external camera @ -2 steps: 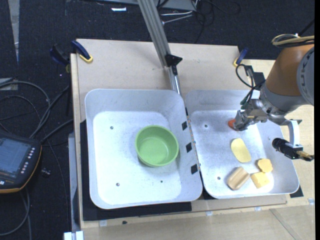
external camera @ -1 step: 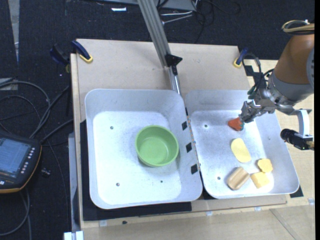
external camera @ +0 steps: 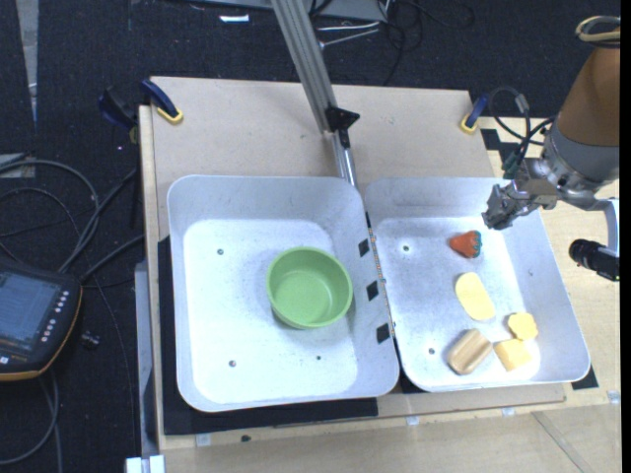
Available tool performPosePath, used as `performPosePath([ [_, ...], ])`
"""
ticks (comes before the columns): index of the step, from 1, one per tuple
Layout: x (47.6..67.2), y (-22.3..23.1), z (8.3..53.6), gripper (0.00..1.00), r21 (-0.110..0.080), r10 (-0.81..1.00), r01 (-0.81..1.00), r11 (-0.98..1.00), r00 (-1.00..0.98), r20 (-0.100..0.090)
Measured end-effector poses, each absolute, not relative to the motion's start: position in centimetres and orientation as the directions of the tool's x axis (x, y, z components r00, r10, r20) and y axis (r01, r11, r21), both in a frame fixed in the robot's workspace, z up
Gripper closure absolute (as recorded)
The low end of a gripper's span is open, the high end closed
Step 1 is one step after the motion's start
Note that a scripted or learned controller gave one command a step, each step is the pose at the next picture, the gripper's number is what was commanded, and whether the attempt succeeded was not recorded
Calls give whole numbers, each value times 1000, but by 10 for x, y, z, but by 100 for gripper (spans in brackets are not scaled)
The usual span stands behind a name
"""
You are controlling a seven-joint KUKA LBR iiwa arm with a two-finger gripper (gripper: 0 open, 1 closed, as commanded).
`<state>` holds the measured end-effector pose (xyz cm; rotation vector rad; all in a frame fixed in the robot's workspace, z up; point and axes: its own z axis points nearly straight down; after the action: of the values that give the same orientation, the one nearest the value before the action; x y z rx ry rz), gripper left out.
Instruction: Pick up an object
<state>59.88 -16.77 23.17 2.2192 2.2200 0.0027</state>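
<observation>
Yellow oblong piece (external camera: 475, 297) lies lengthwise up-down, tilted slightly left, in right bin (external camera: 414, 220)

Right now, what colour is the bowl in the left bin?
Light green; the bowl shows clearly in the camera view.

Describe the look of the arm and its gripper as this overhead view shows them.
The arm enters from the right: a rounded orange-brown band above a grey wrist section. Below it sits a small dark grey metallic gripper, blocky and compact. Dark cables loop beside the wrist, one with a blue stretch near the bench corner.
</observation>
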Motion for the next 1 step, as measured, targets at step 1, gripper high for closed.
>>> performPosePath([
  [1,592,-107,233,100,0,1000,1000,4,-4,1],
])
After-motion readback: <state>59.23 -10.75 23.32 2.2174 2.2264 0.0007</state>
